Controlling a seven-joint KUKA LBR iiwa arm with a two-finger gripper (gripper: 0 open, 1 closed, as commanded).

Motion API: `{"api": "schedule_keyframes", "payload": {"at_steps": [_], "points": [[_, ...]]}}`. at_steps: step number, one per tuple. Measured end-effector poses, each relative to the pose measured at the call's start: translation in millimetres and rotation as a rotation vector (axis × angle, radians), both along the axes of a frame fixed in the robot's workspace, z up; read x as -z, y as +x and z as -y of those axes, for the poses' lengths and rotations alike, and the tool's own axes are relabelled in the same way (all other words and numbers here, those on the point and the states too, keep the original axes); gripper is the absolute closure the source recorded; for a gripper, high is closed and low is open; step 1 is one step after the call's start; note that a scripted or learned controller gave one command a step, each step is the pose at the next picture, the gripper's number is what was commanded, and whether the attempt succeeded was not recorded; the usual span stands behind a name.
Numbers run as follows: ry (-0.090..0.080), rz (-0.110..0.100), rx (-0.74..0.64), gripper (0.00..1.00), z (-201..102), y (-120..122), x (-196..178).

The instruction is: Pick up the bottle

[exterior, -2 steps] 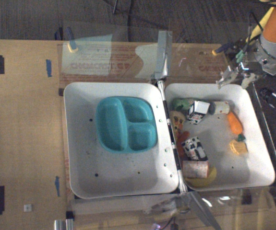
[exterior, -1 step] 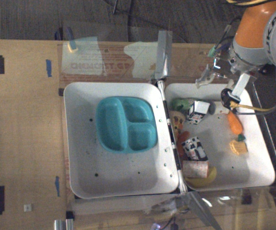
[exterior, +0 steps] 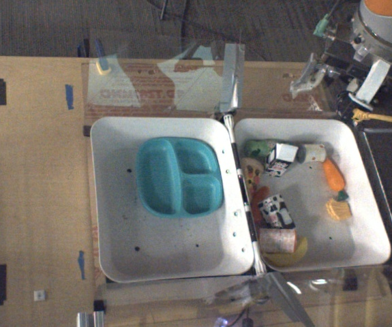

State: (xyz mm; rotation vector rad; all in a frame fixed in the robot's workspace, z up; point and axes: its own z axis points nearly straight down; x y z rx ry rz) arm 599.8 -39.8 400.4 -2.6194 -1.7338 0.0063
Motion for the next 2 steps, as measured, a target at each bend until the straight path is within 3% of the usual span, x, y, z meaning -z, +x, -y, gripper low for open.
{"api": "schedule_keyframes", "payload": {"at_steps": [1,2], "points": [[-0.003,-0.002,-0.005,1.0,-3,2,-8],[0.001,-0.002,-0.066,1.0,-43,-51,-3]]}}
